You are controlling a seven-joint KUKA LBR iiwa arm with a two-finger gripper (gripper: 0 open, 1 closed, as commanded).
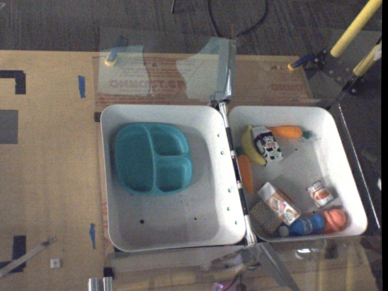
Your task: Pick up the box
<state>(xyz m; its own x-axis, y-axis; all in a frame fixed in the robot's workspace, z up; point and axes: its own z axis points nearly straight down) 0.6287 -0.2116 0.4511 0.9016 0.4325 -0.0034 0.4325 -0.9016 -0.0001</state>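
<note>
The box is seen lying flat in the right bin, towards its near edge, just beside a blue bottle and near a small can. A teal plate is held by the left bin. Whether the pincer is spread or pressed together cannot be told.

Partly hidden at five o'clock: blue bottle behind the right bin rim; box print too small to read.

Two smooth white plastic bins sit on a matt, cardboard-brown bench. The teal divided plate looks like satin plastic. The box appears to be printed card.
</note>
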